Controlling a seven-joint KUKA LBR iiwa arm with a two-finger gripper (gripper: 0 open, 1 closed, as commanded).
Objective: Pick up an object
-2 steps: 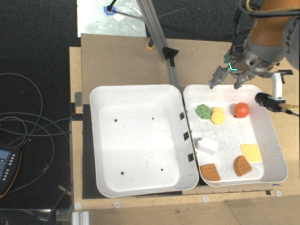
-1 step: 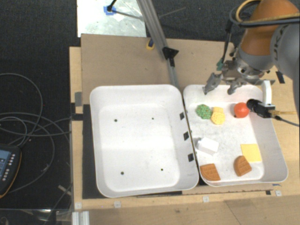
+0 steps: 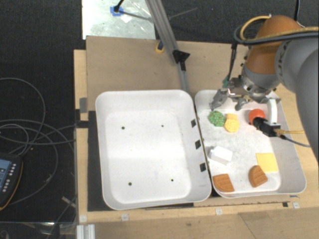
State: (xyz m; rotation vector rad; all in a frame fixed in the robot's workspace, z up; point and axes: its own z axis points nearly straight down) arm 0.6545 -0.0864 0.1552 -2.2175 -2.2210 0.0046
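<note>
Tool (image 3: 228,99) with fingers spread and nothing between them, poised at the far end of the right bin (image 3: 294,183), just above the green lump (image 3: 216,118) and yellow lump (image 3: 232,123), probably the nearest candidates for pickup. Elsewhere in that bin: orange ball (image 3: 256,115), white block (image 3: 221,155), yellow slab (image 3: 267,161), two brown pieces (image 3: 257,176). Left bin (image 3: 107,103) alongside on the tabletop (image 3: 124,63), presumably kept for drop-off.

We see a tan wooden bench (image 3: 134,63) standing on dark carpet (image 3: 40,34). Black cables (image 3: 30,128) loop across the floor at left, and a bright reflective sheet (image 3: 124,14) lies beyond the bench.
</note>
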